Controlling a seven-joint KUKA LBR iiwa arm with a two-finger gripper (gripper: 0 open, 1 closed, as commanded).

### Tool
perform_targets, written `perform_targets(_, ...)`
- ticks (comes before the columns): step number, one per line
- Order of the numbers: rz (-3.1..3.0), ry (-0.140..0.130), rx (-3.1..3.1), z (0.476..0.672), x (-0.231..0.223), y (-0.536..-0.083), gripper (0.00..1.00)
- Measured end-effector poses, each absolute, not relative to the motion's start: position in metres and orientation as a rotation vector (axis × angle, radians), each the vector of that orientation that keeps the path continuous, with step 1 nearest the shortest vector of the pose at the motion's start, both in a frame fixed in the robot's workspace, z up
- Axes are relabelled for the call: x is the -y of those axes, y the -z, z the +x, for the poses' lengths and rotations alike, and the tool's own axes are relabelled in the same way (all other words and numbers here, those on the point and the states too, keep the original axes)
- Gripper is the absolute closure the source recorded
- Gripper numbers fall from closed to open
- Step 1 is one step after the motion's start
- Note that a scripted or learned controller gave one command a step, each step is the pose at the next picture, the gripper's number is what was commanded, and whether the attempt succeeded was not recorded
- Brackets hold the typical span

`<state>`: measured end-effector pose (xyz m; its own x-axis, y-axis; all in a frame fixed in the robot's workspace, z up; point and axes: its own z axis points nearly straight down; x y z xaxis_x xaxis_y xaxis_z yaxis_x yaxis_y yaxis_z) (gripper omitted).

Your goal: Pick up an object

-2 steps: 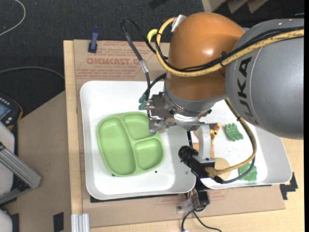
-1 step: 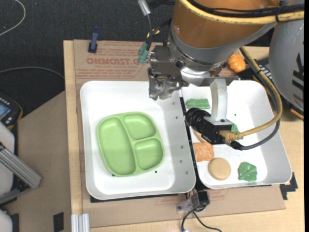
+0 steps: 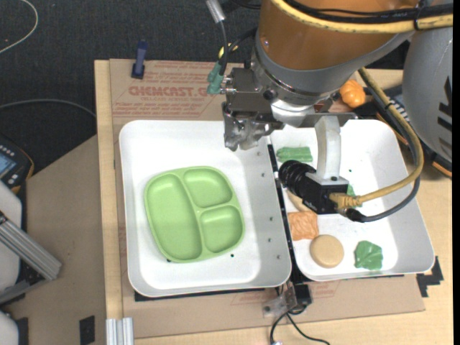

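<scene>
The left bin [image 3: 133, 192] holds one green divided plate [image 3: 192, 213], lying flat at its middle; the right bin [image 3: 388, 164] holds small pieces, among them a tan disc [image 3: 327, 250] and a green leaf [image 3: 368, 255]. The gripper [image 3: 243, 136] hangs over the left bin's far right corner, carrying nothing visible; whether its jaws stand apart or together cannot be told. This looks like the approach step: next, it must settle on a target and descend.

arm [image 3: 431, 85] reaches in from the right, high in the view. orange band [image 3: 338, 6] sits close to the camera and spans the top centre. grey wrist [image 3: 302, 85] is just under the band, angled down and left. hand [image 3: 243, 134] hangs from the wrist, pointing down, slightly blurred.
</scene>
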<state>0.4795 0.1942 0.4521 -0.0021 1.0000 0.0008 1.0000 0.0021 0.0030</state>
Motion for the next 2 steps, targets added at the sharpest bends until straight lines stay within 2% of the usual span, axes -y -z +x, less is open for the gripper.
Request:
perform_targets(1, 2.233, 0.021, -2.218, 0.478, -0.143, -0.330, 1.00)
perform_targets(2, 2.221, -0.003, -2.220, 0.480, -0.147, -0.347, 1.00)
